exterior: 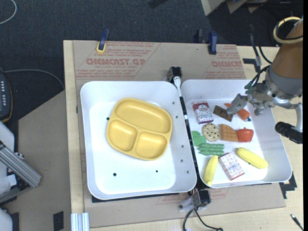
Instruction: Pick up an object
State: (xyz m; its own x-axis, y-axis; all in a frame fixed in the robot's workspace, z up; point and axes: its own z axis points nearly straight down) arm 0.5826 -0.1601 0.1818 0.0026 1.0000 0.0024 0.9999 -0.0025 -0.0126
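The right bin (281, 150) holds several toy foods. Among them are a red and white packet (202, 112), a brown bar (221, 112), a cookie (210, 131), an orange waffle (228, 133), a red tomato (245, 134), green pea pods (207, 146), a banana (210, 169), a yellow piece (251, 158) and a second packet (231, 165). My gripper (249, 106) hangs over the bin's far right part. Its fingers are spread open just above a small orange piece (243, 113), with nothing between them.
A yellow divided plate (139, 129) lies in the left bin (96, 167). The two bins meet along a ridge (185, 129). Clamps (101, 46) stand at the bench's far edge. The arm's grey and orange body (288, 61) rises at the right.
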